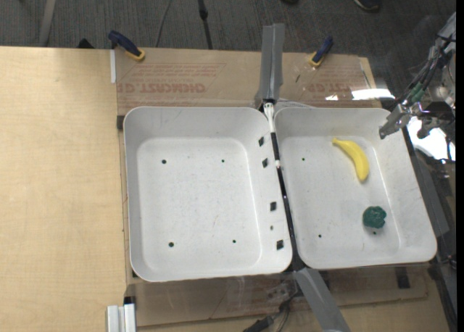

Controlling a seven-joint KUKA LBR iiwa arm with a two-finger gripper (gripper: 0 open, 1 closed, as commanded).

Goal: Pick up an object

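**Banana and green lump lie in the right bin, claw off at the rim**

Banana [353, 157] — yellow, curved — lies on the floor of the right bin [406, 251], toward that bin's 1 o'clock corner, its length running from upper left down to lower right. At roughly 5 o'clock from it, apart from it, sits a small dark green object [374, 217], rounded and lumpy; what it is cannot be told at this size. Neither thing touches a bin wall.

The claw [395, 122] hangs at the right bin's far right rim, at about 2 o'clock from the banana and well clear of both objects. It is small and partly lost against bright glare behind it, so whether it is released or clenched cannot be told — nothing is seen in it.

The left bin [138, 200] sits just beside the right one, their inner walls meeting along a grey divider. Both rest on brown cardboard [188, 80] on the pale wooden worktop [58, 178], with two blue-and-yellow clamps [125, 44] at the cardboard's 12 o'clock edge.
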